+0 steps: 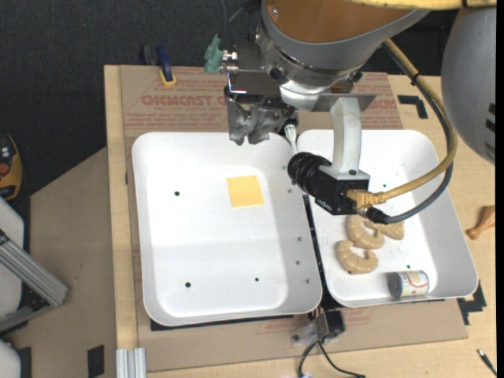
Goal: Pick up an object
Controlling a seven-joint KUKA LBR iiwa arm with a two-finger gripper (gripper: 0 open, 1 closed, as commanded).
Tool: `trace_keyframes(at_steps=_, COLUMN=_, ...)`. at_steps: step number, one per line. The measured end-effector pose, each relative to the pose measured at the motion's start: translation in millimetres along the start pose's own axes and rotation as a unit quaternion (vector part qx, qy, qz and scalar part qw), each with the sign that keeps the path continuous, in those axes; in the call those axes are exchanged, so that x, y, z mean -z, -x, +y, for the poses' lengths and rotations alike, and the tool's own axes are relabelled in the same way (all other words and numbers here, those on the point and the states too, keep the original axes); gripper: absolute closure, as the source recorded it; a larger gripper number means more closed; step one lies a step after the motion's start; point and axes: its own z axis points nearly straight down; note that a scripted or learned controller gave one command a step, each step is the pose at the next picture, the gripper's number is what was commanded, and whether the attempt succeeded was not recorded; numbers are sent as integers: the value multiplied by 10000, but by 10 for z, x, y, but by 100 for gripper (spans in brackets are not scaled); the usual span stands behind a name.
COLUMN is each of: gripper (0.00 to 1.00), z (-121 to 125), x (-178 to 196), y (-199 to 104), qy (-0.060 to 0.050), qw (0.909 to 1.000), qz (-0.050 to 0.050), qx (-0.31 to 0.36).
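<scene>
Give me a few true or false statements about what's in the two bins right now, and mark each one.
1. A yellow square lies in the left bin. True.
2. The small can stands upright in the left bin. False: it lies on its side in the right bin, near the front corner.
3. Two tan pastries sit in the right bin. True.
4. The tool is over the right bin's front edge. False: it is at the left bin's back edge.

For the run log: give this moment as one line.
gripper: above left bin rear | square: left bin | pastries, can: right bin
</scene>
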Motion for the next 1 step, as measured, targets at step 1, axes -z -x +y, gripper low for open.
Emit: trace_keyframes(at_steps=1, gripper=100, z=-21, x=-1377, y=17, qy=-162, qw=9998, qz=-83, qx=-22)
